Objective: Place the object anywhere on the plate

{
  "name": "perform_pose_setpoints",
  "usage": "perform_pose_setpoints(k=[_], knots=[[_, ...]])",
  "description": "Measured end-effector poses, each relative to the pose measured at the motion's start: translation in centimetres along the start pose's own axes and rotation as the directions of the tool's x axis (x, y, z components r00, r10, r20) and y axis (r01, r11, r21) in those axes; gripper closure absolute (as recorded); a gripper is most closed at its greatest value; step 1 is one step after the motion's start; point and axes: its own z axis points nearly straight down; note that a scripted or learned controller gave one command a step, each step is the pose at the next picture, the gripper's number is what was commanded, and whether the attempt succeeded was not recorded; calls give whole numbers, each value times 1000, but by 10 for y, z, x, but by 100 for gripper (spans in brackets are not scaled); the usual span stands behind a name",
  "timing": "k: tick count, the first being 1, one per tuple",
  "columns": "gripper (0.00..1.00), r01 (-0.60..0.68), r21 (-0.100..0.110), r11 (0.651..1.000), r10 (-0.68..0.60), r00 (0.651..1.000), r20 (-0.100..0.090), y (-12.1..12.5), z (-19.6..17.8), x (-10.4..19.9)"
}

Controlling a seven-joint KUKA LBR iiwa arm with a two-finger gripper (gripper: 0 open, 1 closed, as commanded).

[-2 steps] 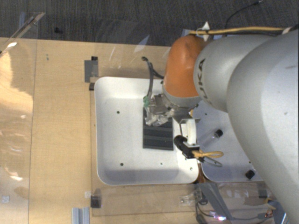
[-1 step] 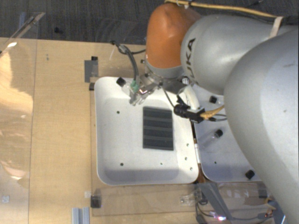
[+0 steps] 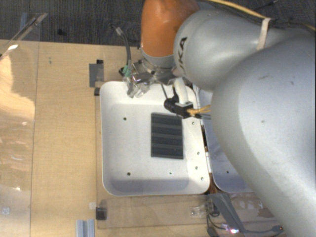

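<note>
Within the left bin (image 3: 113,132), a dark ribbed slab (image 3: 167,135) is laid lengthwise top-to-bottom; the gripper (image 3: 134,90), its opening indiscernible, is seen at the far rim.

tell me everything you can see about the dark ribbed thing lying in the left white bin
The dark ribbed object is a flat charcoal-grey rectangle, crossed by about four raised horizontal bands. It looks like matte plastic or rubber. It lies flat on the floor of the left bin, right of the bin's middle, long side running top to bottom in the view. It touches the bin floor and sits apart from the gripper above.
</note>
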Motion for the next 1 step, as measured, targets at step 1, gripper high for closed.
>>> perform_pose_setpoints(k=[1], knots=[[100, 289, -1, 957, -289, 957, -1, 10, 40, 27]])
